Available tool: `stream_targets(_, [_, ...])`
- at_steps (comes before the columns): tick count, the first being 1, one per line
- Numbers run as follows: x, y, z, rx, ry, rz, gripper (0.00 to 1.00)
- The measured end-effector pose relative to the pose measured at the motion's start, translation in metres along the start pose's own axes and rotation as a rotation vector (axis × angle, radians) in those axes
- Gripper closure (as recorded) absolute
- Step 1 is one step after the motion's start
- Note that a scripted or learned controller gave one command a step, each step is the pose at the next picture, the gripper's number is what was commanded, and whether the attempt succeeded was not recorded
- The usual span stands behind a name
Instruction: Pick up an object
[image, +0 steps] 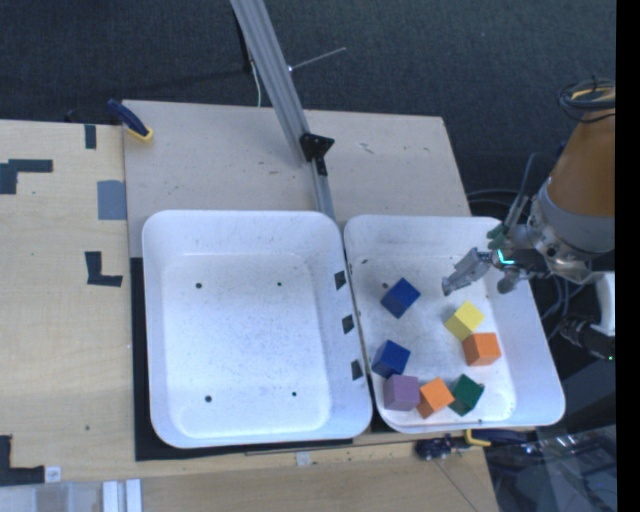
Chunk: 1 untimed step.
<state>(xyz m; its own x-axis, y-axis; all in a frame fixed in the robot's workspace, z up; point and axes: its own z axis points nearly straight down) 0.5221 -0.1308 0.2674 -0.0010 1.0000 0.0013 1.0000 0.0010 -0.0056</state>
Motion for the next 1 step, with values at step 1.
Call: stream_targets(1, [-0.0001,0.0007,-0.0021,-0.004,-0.001,-0.001,0.00])
